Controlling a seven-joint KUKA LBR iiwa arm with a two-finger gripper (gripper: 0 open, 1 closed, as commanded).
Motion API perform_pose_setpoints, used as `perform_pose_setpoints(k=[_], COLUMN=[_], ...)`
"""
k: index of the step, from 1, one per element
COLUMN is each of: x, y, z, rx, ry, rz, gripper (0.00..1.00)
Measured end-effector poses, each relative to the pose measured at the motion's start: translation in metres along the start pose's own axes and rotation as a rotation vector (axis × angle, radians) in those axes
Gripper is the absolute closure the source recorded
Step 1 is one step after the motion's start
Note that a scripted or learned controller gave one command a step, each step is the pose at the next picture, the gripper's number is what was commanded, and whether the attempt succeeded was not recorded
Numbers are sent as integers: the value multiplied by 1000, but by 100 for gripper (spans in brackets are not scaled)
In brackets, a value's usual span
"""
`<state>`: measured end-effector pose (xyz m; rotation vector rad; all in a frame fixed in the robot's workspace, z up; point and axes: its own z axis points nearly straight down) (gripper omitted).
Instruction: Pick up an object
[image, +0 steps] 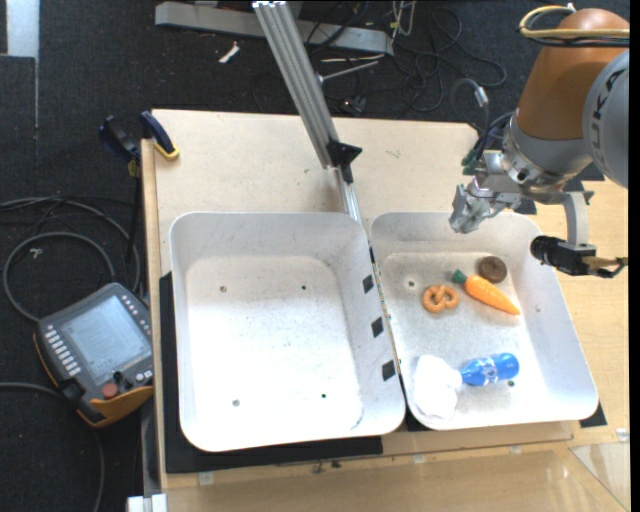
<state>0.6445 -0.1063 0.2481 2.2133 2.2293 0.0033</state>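
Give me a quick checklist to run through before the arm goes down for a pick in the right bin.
1. Targets in the right bin: ok. Carrot, pretzel, brown round piece, blue bottle and white crumpled item all lie there.
2. Gripper carrying nothing: cannot tell from this angle.
3. Gripper above a target: not ok. It hangs over the bin's far rim, away from the objects.
4. Spacing: not ok for the carrot, with the brown piece close beside it; ok for the pretzel, which lies apart.
5. Bottle free: not ok. It seems to touch the white item.
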Motion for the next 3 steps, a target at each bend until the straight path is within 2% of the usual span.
perform_pose_setpoints(k=[2,3], x=[122,183], y=[0,-14], z=[3,2], rx=[1,3], ry=[1,1], rz=[-2,-2], gripper=[100,100])
